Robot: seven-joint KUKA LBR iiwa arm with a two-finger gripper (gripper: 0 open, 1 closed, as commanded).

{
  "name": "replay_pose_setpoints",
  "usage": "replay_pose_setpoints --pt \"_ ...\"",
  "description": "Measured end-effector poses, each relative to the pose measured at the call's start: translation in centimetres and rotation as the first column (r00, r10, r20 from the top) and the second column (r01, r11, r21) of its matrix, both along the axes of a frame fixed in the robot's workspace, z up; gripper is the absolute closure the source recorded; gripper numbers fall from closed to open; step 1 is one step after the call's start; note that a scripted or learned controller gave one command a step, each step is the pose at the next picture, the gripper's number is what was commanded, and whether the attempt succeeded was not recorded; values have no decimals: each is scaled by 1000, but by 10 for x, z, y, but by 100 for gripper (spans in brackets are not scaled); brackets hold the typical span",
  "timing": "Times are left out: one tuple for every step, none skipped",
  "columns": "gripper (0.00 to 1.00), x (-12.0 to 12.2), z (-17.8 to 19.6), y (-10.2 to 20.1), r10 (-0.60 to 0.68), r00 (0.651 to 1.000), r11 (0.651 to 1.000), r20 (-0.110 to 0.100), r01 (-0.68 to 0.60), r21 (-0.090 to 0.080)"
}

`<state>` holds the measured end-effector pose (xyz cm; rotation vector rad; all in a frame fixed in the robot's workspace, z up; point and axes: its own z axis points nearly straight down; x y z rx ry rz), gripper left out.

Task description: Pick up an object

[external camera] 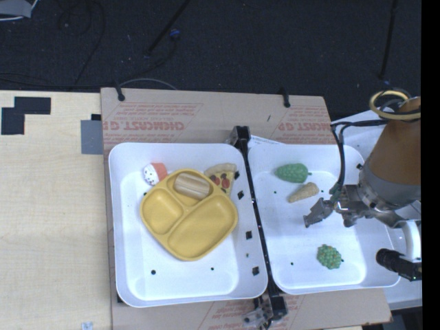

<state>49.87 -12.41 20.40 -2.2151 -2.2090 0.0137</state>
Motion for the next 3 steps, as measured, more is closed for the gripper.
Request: replay_pose_setpoints --pt "0 3 5 0 2 1000 1000 11 -2 -2" --pt "0 -1 -46 11 3 1000 1000 7 -3 0" --pt "0 -1 -110 10 3 1000 1000 6 -3 0"
